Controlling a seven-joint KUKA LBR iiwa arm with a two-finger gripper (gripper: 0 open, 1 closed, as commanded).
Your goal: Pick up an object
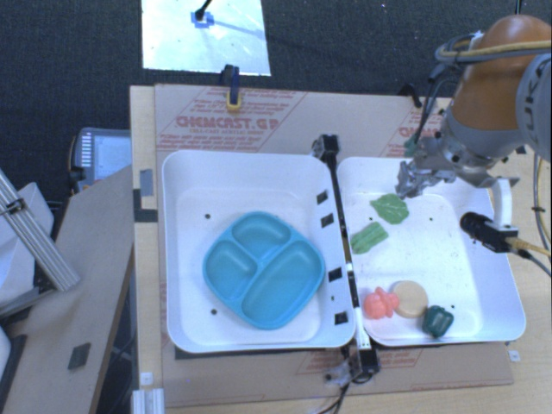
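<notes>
The arm is reaching in from three o'clock, its orange band sitting high at the upper right, and its jaws are hanging over the far, twelve o'clock part of the right bin. Whether the jaws are apart or together, I cannot tell, since the metal tips are blurring into one small grey cluster. Nothing is showing between them.

Just below the tips, at about seven o'clock from them, a flat light-green leaf-like piece is lying on the bin floor, very near the tips, though contact cannot be made out. A second green piece, longer and darker, is lying just beside it toward seven o'clock. Along the near edge of the same bin, an orange-red lumpy item is touching a pale tan round disc, and a dark green pepper-like object is sitting just beside the disc at four o'clock.

The left bin is holding a blue divided plate, lying flat near its centre. Both bins are resting on a table covered with printed cardboard
</notes>
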